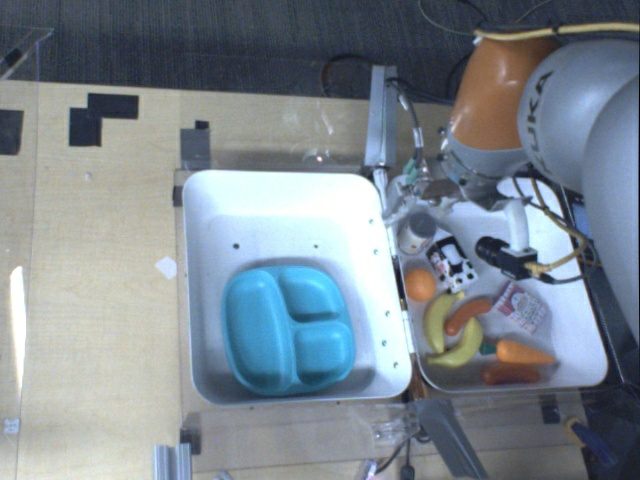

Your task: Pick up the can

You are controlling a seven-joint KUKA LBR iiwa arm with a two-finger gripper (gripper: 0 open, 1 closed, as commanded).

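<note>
Just now the gripper [420, 196] hangs low at the far left corner of the right bin [590, 368], directly over the can [416, 232], though whether it has closed on anything I cannot tell. To do this well, it should likely drop straight down, centred on the can, keeping off the bin wall and the black-and-white box [452, 263] just beside. Beyond, fruit clutters that bin, a blue tray [288, 326] sits in the left bin [200, 268], all on a pale wooden tabletop [90, 268].

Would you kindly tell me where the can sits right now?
The can stands in the right bin, at its far left corner, just below the gripper and above the orange.
</note>
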